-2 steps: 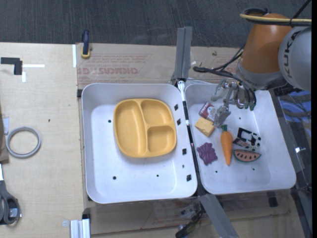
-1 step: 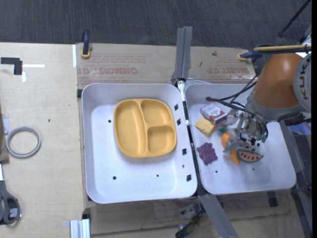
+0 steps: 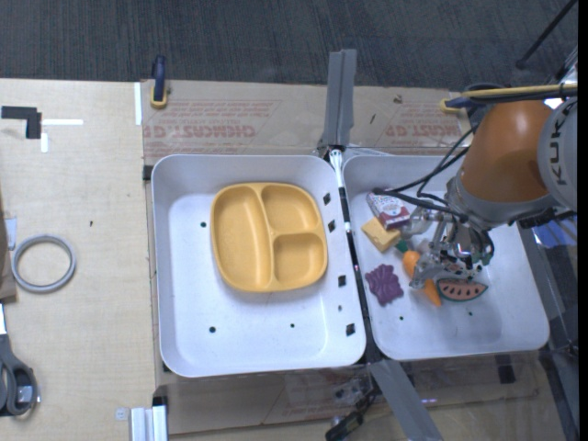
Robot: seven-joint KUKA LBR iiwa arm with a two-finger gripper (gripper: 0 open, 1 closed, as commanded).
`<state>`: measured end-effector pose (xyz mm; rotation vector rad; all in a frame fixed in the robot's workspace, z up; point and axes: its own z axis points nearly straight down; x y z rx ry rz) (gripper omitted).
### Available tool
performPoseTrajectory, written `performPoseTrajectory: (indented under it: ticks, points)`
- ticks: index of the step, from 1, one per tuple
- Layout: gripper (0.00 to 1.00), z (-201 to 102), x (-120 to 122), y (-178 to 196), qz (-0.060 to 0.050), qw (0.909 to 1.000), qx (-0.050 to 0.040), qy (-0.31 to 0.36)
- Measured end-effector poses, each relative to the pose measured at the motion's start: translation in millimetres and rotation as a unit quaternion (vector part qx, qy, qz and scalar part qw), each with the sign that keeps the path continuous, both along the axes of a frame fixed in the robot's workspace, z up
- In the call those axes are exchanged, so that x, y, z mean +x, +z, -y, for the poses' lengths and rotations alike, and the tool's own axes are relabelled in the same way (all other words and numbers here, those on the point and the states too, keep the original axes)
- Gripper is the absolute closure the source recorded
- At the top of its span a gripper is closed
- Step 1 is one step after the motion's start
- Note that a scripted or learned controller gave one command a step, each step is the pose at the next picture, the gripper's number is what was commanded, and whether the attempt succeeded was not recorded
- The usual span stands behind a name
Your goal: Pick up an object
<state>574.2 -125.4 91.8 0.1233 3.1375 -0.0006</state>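
From my remote station, the gripper [image 3: 447,263] hangs low over the right bin [image 3: 514,329], down among a cluster of toy food, its wrist and cabling blocking my line of sight to the tips; I cannot tell whether it is released or grasping anything. The likeliest targets lie right beside it: a watermelon slice [image 3: 459,290] just below the tool, an orange carrot-like piece [image 3: 425,292] touching or nearly touching it, and a second small orange piece [image 3: 411,258] to the tool's left. A purple grape bunch [image 3: 385,284], a yellow cheese wedge [image 3: 379,234] and a red-and-white packet [image 3: 391,210] sit nearer the divider. The left bin [image 3: 179,320] carries a yellow divided plate [image 3: 269,236] (well apart from the action).

My worry, as a judgement: the pieces are packed so closely that a closing grip could catch two at once, or nudge the watermelon slice aside and come up with nothing. A thin, flat slice also gives little to pinch, so it could slide out on the lift. The loose cables near the wrist might snag on nearby toys.
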Motion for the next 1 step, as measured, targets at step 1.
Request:
performPoseTrajectory:
  ticks: [1]
  points:
    - [1.00, -0.8, 1.4, 9.5, 0.002, 1.0000, -0.0004, 0.001]
